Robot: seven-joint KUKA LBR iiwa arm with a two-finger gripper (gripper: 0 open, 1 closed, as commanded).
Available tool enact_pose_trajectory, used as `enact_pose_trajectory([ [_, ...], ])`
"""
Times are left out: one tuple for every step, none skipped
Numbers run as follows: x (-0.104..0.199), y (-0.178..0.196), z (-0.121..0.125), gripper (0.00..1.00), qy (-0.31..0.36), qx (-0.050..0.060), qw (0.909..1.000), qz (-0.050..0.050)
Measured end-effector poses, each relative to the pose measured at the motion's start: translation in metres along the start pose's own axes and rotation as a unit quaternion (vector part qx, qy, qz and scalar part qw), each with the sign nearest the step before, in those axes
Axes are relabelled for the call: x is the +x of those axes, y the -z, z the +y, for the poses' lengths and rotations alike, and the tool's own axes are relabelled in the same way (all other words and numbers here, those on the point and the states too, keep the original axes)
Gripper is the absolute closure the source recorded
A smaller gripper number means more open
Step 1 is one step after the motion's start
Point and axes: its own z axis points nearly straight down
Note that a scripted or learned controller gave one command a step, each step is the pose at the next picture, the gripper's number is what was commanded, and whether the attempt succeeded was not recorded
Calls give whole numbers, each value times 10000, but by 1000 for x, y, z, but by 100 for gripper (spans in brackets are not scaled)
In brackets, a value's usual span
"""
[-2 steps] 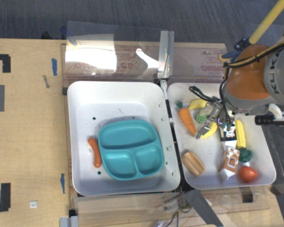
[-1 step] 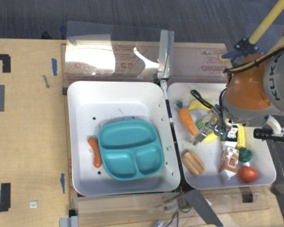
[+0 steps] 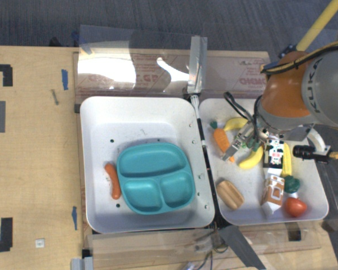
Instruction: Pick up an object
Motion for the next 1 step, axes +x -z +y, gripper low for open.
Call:
enact_pose_trajectory([
  [0, 9, 1, 100, 15, 1, 10000, -12],
])
